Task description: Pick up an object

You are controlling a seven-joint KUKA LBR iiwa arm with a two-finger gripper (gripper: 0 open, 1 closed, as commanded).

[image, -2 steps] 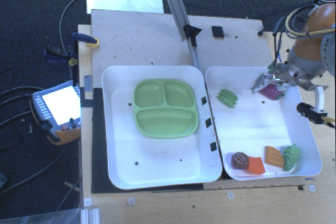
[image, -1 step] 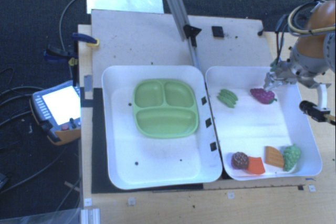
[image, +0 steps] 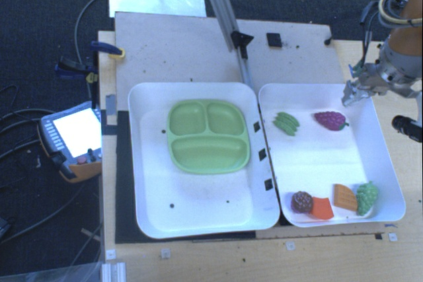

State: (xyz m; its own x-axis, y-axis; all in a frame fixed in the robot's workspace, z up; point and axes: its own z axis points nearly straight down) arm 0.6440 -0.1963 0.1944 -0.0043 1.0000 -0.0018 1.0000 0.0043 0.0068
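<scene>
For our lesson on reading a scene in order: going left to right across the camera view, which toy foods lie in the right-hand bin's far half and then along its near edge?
Far half: green pea pod → purple grapes. Near edge: dark red berry → orange-red wedge → orange cracker → green broccoli.

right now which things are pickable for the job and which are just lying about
For the job: gripper, purple grapes, green pea pod, brown round piece, orange wedge, orange cracker, green broccoli.

Lying about: green divided plate, handheld pendant, blue clamp.
</scene>
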